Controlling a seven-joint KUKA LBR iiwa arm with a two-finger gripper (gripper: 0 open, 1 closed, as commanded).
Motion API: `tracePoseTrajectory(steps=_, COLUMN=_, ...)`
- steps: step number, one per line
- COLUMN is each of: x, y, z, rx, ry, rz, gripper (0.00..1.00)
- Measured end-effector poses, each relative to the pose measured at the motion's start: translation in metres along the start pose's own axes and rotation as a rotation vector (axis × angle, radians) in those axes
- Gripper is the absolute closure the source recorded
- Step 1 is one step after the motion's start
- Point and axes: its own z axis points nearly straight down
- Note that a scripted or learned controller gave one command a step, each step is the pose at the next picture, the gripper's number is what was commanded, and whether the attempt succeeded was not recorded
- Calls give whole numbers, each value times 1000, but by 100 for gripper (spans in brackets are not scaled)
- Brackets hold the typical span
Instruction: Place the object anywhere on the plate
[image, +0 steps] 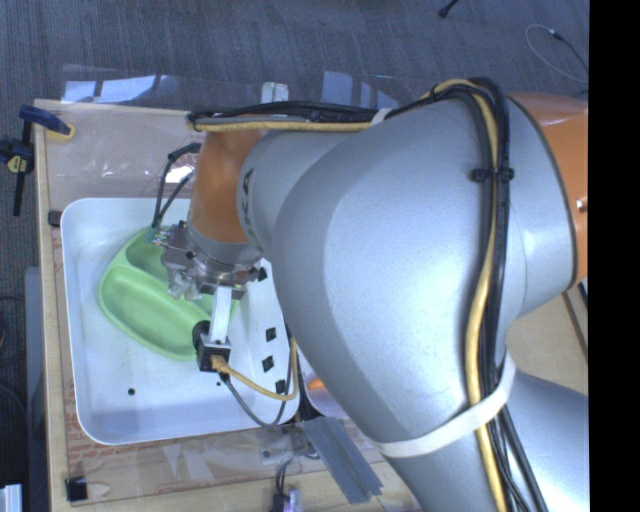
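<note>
A light green plate (140, 300) lies tilted in the left white bin (90, 380), toward its middle. The arm's wrist and gripper (205, 275) hang over the plate's right part, covering that side of it. I cannot see the fingertips from this angle, nor any object between them. A small orange patch (313, 383) peeks out beneath the arm near the bins' divide; I cannot tell what it is.
The big grey arm with its orange band (215, 190) covers the right bin and most of the view's right half. Cables (255, 385) loop down from the wrist over the left bin's lower right. A blue clamp (45, 122) sits at the bench's far left corner.
</note>
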Motion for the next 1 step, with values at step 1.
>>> tracePoseTrajectory(steps=1, x=79, y=-35, z=6, rx=-2, ry=1, rz=-64, gripper=100)
